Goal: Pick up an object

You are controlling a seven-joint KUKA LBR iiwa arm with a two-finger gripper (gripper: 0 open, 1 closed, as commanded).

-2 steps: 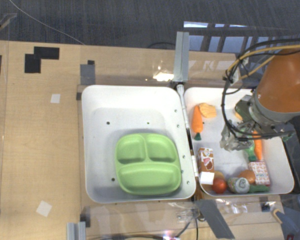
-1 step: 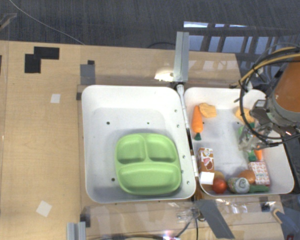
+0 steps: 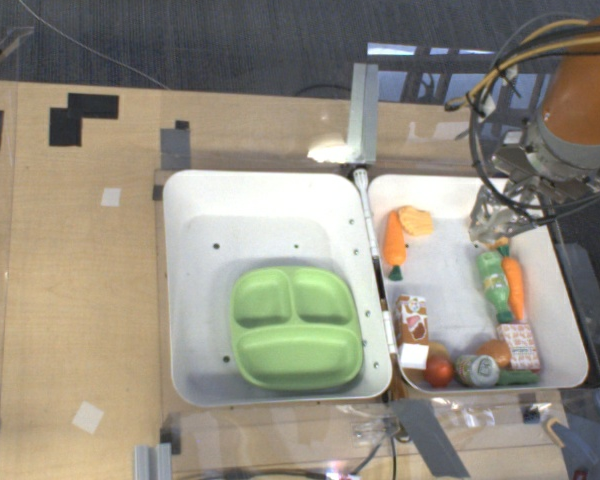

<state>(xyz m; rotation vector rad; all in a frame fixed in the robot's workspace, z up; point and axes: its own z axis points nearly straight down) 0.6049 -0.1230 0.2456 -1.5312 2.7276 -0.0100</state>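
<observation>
The right bin (image 3: 450, 268) holds several toy foods. Along its right side lie a green bottle (image 3: 494, 280) and an orange carrot (image 3: 515, 286), side by side. My gripper (image 3: 490, 232) hangs low at the bin's upper right, just above the top end of the green bottle, under the orange-banded wrist (image 3: 580, 88). Nothing shows held in it. A second carrot (image 3: 394, 240) and a pale orange piece (image 3: 416, 220) lie at the upper left of this bin.
The left bin (image 3: 210, 218) bears a green divided plate (image 3: 295, 326). At the right bin's front lie a small carton (image 3: 412, 318), a white cube (image 3: 413, 356), a tomato (image 3: 439, 371), a can (image 3: 478, 370) and a pink box (image 3: 519, 345). A metal post (image 3: 364, 113) stands behind the bins.
</observation>
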